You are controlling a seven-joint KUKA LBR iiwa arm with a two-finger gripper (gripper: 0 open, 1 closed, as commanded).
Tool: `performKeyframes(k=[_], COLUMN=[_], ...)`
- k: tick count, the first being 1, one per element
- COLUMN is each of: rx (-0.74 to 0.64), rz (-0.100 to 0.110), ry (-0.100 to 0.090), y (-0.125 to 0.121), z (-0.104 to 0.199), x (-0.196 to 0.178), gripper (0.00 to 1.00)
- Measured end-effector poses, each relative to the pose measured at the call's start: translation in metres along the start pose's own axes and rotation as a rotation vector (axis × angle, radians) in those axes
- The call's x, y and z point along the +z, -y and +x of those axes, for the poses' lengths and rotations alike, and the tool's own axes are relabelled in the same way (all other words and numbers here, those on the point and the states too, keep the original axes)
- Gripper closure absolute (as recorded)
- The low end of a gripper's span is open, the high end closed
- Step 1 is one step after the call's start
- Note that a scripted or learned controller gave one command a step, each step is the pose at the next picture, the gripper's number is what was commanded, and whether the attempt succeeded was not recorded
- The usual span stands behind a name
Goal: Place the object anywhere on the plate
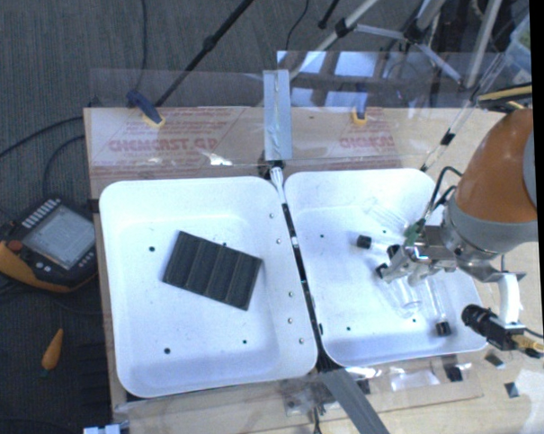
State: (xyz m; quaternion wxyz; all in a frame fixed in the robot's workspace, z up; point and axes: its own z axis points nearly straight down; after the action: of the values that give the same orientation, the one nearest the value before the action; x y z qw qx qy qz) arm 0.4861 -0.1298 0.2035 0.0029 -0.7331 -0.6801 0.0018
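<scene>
Starting at the left, we see the dark ribbed plate (212, 270) lying flat and askew in the left bin (134, 352). Across the divider, in the right bin (340, 334), the gripper (409, 267) hangs low over a clear, glassy object (418, 297) on the floor of the bin; we cannot tell what that object is, nor the pincer's state or hold. Our worry: a transparent, slick piece could slip out on lifting, or be nudged toward the bin wall.
</scene>
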Motion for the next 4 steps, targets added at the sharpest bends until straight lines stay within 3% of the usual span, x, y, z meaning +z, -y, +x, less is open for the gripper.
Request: performKeyframes(k=[1,2,3,4], rx=[-0.139,0.062,-0.003,-0.403], rz=[0.001,0.002,0.0,-0.001], ry=[0.002,0.005,0.006,0.007], y=[-0.051,-0.075,-0.103,-0.141], z=[0.085,0.16,0.231,0.298], x=[0.007,0.024,0.003,-0.002], gripper=[1.0,1.0,1.0,1.0])
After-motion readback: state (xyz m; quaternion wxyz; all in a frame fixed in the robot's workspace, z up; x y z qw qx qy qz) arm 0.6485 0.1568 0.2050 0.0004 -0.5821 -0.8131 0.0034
